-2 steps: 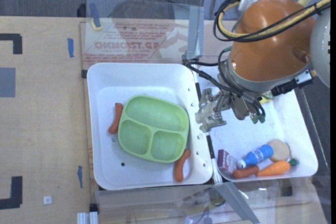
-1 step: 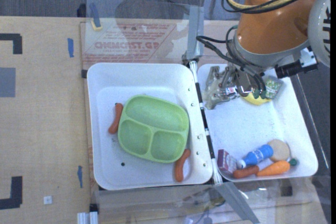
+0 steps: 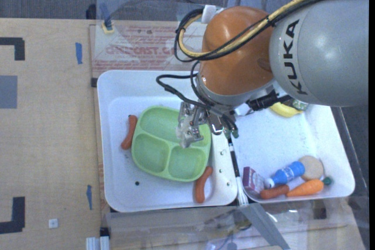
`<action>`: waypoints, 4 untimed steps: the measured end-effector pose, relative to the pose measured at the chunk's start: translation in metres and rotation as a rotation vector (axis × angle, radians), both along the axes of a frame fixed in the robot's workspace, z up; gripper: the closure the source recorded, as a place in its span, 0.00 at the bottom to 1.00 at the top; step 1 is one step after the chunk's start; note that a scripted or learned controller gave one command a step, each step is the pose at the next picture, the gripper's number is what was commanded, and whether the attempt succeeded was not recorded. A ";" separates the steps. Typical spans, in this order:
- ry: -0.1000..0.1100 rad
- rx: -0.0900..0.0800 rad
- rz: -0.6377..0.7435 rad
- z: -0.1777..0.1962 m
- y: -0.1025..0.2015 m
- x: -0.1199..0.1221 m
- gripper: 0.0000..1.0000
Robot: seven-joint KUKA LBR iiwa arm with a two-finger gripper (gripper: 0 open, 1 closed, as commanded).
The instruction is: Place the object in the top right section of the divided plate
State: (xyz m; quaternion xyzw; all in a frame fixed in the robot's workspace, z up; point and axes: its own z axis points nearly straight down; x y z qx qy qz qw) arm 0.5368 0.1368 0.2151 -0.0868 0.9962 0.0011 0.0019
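Holding sausages (image 3: 128, 132) beside green plate (image 3: 167, 152), left bin (image 3: 111, 96)

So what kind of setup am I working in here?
Probably a robotics lab test bench, not a kitchen: two shallow white bins, a green divided plastic plate with toy sausages, and blue tape marks on the wooden benchtop.

The pale wooden counter (image 3: 47, 143), marked with black squares (image 3: 14, 48) and bits of blue tape (image 3: 78, 53), bears two shallow white bins side by side, the left bin (image 3: 111, 126) and the right bin (image 3: 337, 143).
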 end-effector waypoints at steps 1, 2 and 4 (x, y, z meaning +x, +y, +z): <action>0.001 -0.002 0.098 0.021 -0.124 -0.035 1.00; -0.005 0.000 -0.200 0.048 -0.146 0.000 1.00; 0.000 -0.002 0.599 -0.049 -0.036 -0.006 1.00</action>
